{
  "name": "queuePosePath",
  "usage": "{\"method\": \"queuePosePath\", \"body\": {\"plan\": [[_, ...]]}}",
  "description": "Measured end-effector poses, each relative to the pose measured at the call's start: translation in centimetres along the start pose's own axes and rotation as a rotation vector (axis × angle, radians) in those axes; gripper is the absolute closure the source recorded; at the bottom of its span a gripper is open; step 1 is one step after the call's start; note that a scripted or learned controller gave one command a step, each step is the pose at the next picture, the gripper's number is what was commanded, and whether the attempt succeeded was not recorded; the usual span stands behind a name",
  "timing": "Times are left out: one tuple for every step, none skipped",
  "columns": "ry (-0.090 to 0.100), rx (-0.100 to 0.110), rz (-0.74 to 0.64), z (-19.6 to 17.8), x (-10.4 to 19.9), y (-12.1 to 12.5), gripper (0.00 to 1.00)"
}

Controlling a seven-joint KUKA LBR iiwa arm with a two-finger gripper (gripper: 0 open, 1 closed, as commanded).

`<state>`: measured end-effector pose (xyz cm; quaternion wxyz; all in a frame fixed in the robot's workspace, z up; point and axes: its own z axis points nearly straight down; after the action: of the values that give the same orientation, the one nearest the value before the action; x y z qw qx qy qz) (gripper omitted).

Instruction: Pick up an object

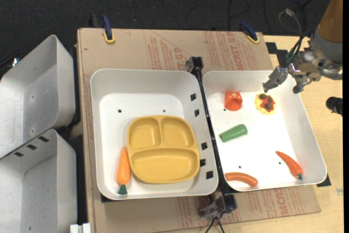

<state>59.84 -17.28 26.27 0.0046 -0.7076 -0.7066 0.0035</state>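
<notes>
the step in hand looks like the approach, before any grasp. the gripper point(288, 80) hangs over the back right corner of the right bin point(305, 117), at the end of the grey arm point(330, 35) w/ the orange band. its two fingers stand spread apart, one toward the bin's middle and one toward the rim, and nothing is between them.

task things all lie in the right bin. nearest to the gripper is a small yellow piece with dark and red bits on top point(266, 103), just below and to the left of the fingers. beside it, near the back wall, is a red cup-like piece point(233, 100). a green cylinder point(233, 132) lies near the centre, well apart from the others. a red-orange chili point(289, 163) is at the front right, close to the rim, and a red sausage point(240, 178) is almost touching the front wall.

the left bin point(103, 117) has a yellow divided tray point(162, 149) and a carrot point(124, 167) beside it, touching or nearly so.

i judge the next move needs a short shift toward the yellow piece, then a descent straight down w/ fingers open on both sides of it. this piece is low and flat, so the fingers must go almost to the floor.

room: the yellow piece and the green cylinder have free floor around. the chili and sausage are too near the sloped walls, so a finger can hit the rim there. the back wall is also near the gripper now.
</notes>
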Motion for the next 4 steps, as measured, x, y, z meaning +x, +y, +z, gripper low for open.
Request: {"method": "queuePosePath", "body": {"plan": [[-0.002,-0.012,-0.002,-0.7,0.0,0.2,0.0],[-0.002,-0.007,-0.001,4.8,-0.3,1.2,0.0],[-0.001,-0.007,-0.005,10.6,0.2,2.1,0.0],[-0.001,-0.007,-0.004,16.0,1.3,1.9,0.0]]}}
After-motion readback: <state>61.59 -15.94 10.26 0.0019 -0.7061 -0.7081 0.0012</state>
